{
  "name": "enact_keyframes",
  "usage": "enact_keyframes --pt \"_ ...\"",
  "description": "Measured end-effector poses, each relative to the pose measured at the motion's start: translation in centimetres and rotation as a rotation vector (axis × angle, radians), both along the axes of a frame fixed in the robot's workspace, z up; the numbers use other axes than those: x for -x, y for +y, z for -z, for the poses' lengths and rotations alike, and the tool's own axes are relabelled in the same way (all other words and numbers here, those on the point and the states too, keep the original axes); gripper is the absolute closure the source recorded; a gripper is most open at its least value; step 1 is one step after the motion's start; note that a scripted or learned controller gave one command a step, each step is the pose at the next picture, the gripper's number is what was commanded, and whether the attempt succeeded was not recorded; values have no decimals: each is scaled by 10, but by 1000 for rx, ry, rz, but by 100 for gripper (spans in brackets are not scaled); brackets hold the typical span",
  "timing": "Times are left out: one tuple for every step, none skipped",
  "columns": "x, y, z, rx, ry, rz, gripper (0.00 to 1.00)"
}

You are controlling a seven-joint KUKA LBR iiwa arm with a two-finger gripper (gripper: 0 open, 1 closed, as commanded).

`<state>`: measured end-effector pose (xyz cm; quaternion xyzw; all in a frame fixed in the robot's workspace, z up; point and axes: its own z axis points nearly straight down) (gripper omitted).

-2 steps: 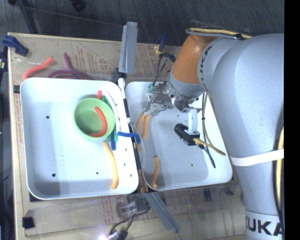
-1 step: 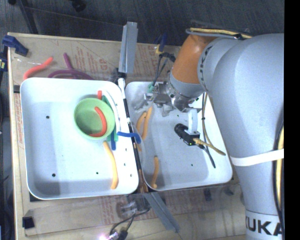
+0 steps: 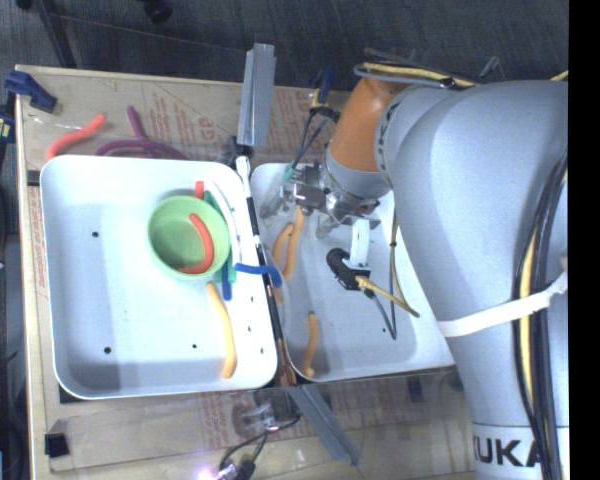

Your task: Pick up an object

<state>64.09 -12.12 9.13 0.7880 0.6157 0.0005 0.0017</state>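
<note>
A green bowl with a red piece inside sits in the left bin, while the claw, grip unclear, hangs over the right bin near orange-handled pliers.

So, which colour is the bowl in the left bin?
Green; the bowl shows clearly in the camera view, with a red-orange piece inside it.

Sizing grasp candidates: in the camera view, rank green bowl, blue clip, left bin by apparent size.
1. left bin, by far the largest.
2. green bowl, sitting inside that bin.
3. blue clip at the bin's right rim, smallest.
All lie at similar depth, so the ranking looks safe.
</note>
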Motion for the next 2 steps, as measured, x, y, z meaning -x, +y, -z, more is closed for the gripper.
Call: enact_keyframes --pt "-1 1 -10 1 -6 -5 100" --pt "-1 1 -10 1 -6 -6 0"
